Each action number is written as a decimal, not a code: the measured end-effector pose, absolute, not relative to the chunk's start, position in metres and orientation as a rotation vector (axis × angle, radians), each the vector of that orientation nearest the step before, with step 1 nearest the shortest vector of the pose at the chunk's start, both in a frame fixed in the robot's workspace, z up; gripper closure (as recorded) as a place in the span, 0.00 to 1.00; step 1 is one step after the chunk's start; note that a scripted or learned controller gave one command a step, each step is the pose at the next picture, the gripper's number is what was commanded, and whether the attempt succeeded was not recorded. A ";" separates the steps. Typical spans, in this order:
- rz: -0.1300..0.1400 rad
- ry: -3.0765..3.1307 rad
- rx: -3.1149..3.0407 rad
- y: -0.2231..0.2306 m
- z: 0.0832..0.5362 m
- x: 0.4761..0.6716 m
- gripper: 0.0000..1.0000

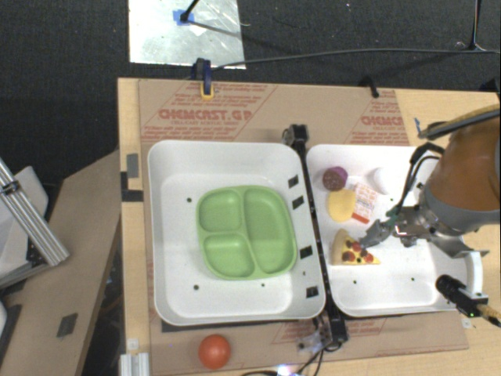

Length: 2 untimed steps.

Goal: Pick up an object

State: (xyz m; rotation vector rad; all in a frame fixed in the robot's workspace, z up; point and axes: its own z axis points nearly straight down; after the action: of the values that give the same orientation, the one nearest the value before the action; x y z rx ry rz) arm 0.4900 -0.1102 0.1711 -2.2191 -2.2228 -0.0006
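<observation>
Progress is judged early: nothing is seen lifted. The gripper [374,236] is poised just above the pizza slice [355,251], which lies flat in the right bin [391,300] (whether the jaws are parted cannot be told). Grasping and raising remain.
</observation>
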 end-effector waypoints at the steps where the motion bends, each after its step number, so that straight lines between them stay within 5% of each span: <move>1: 0.002 -2.221 -2.219 -0.119 0.114 0.490 0.00; 2: -0.005 -2.223 -2.221 -0.120 0.087 0.492 0.00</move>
State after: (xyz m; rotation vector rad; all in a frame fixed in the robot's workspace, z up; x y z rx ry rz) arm 0.4919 -0.1197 0.0868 -2.2211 -2.2225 -0.0046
